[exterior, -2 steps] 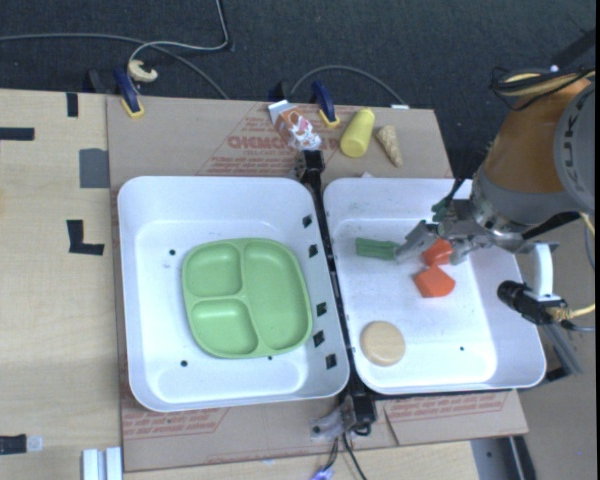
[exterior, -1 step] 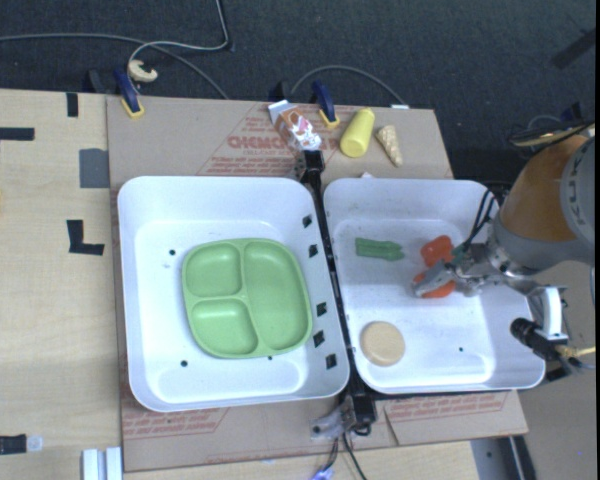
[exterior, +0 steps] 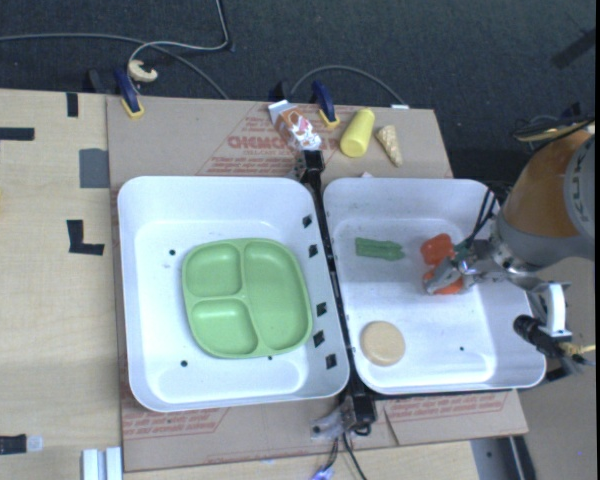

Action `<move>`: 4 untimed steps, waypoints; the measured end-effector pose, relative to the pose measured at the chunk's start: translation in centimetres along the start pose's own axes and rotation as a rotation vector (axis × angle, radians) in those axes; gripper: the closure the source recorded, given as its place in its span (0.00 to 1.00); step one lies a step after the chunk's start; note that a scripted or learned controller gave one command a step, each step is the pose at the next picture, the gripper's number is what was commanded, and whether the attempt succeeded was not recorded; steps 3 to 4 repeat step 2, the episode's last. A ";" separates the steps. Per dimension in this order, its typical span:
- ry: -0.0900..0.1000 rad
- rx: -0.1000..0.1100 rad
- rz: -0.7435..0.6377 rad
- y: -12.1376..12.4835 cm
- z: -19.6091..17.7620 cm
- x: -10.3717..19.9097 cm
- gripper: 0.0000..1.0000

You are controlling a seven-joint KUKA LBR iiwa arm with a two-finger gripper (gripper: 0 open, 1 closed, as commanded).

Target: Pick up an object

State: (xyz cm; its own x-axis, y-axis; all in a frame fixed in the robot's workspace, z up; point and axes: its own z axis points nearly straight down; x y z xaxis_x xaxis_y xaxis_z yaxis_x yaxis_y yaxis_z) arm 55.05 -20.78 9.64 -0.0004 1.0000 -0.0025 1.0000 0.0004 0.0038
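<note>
The right bin point(exterior: 410, 203) holds a green flat piece point(exterior: 379, 250), a round tan disc point(exterior: 383, 343) and a small orange-red object point(exterior: 437, 248). My gripper point(exterior: 446, 279) reaches in from the right and sits low in this bin, right beside the orange-red object and touching or overlapping its lower edge. The fingertips are small and dark here, and their spacing is not readable. Nothing is lifted off the bin floor.
The left bin point(exterior: 155, 218) holds a green divided plate point(exterior: 246, 297). Behind the bins on the cardboard lie a yellow cylinder point(exterior: 357, 133), a tan cone point(exterior: 391, 145) and a small printed packet point(exterior: 298, 128). Cables run along the back.
</note>
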 end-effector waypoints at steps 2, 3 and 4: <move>0.004 0.002 -0.003 7.9 -8.9 16.9 1.00; 0.004 0.002 -0.003 7.9 -8.9 16.9 1.00; 0.004 0.002 -0.003 7.9 -8.9 16.9 1.00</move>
